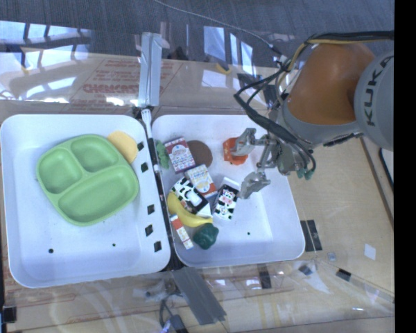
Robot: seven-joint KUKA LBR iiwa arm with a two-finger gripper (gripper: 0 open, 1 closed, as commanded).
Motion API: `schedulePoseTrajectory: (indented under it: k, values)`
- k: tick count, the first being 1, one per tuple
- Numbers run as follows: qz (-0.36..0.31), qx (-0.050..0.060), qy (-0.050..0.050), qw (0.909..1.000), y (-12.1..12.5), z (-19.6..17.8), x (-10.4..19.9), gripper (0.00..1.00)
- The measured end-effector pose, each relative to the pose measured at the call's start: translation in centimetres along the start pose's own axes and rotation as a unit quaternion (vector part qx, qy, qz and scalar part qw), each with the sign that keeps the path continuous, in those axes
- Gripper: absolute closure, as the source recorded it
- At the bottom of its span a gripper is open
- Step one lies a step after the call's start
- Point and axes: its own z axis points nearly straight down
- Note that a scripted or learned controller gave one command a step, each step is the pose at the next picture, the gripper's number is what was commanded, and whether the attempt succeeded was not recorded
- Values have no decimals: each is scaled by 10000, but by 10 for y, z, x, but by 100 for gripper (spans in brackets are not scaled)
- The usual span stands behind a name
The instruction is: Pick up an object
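Jaws stand apart with nothing between them – the gripper point(250, 159) hovers right of centre over the right bin point(281, 220); an orange toy point(233, 150) sits just left of it; cartons, a banana point(186, 216) cluster lower left; green plate point(87, 177) fills the left bin point(21, 255).

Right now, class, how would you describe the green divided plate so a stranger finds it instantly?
Look in the left white bin. The pale green plastic plate with three compartments lies there, far bigger than the small yellow object at its upper right edge.
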Motion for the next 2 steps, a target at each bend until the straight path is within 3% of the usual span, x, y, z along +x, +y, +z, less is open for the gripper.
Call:
schedulePoseTrajectory:
  k: [1,2]
  values:
    - [-149,3,-43,9999,-2,121,-35,0]
    - [-756,66,-45,9971,38,129,-51,0]
